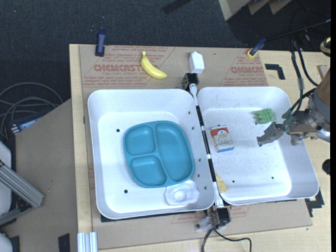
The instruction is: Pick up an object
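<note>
My gripper (269, 133) hangs over the right side of the right bin (294, 185), reaching in from the right edge. A green object (264, 115) lies just above and left of it in that bin, apart from it as far as I can see. A small red, white and blue box (222, 138) lies on the bin floor further left. A small yellow piece (221, 185) sits at the bin's near left corner. Nothing shows in the gripper.
The left bin (105, 140) holds a blue divided plate (157, 154) and a small clear white cup (180, 195) at its near edge. A yellow banana (151, 67) and a white block (197, 62) lie on the cardboard behind the bins. Cables hang at the right.
</note>
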Controlling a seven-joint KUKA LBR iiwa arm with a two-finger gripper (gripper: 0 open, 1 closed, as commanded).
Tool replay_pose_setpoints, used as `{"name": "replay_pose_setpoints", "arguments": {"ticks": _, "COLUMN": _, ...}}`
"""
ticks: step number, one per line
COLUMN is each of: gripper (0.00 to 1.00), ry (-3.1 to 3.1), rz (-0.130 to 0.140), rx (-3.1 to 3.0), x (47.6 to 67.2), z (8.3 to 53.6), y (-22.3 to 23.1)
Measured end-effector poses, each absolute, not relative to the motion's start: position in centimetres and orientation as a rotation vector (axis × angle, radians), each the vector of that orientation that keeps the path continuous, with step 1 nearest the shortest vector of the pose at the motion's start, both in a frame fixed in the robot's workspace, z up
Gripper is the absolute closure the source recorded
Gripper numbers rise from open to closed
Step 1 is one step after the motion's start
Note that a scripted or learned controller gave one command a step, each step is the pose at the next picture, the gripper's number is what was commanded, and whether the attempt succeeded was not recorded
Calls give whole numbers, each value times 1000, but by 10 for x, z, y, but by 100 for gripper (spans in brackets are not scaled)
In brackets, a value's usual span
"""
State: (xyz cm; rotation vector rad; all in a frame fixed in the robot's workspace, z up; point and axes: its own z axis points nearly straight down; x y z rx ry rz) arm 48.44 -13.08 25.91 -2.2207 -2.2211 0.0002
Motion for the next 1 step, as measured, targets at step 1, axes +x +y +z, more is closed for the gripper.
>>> {"name": "replay_pose_setpoints", "arguments": {"ticks": 1, "gripper": 0, "ry": -2219, "rz": 3, "rx": -2220, "x": 574, "z": 131, "y": -151}}
